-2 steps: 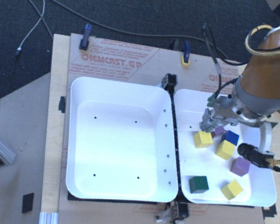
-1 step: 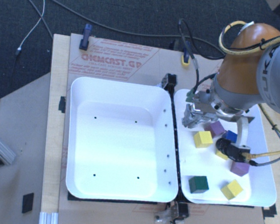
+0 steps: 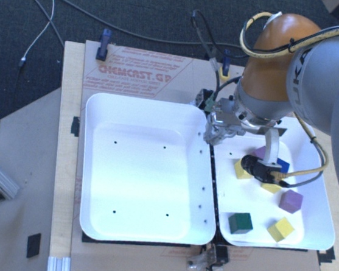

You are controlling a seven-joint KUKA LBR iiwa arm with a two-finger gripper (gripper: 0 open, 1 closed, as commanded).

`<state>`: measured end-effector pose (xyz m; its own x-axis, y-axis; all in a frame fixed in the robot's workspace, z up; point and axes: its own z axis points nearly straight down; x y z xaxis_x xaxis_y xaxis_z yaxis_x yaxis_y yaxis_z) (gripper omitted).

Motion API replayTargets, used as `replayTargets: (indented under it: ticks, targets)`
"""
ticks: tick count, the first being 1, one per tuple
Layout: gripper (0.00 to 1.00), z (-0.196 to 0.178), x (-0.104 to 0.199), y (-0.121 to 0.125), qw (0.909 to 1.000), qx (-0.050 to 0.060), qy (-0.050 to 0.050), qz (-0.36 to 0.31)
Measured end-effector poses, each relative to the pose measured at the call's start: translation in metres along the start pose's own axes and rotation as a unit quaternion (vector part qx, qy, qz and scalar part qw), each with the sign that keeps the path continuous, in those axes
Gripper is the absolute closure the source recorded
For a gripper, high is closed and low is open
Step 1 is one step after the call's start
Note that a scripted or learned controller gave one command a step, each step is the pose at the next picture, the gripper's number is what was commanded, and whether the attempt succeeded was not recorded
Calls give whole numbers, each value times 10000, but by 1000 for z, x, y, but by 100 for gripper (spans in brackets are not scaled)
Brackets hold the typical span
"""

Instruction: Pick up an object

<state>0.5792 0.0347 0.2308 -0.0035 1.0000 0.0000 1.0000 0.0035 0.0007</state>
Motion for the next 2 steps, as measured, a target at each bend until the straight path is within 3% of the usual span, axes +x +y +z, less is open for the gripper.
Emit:
replayTargets:
  ticks: [1,2]
  targets:
    - [100,-9,51,12,10000,-2,6,-6]
    - [0,-9,49,12,10000,2,0,15]
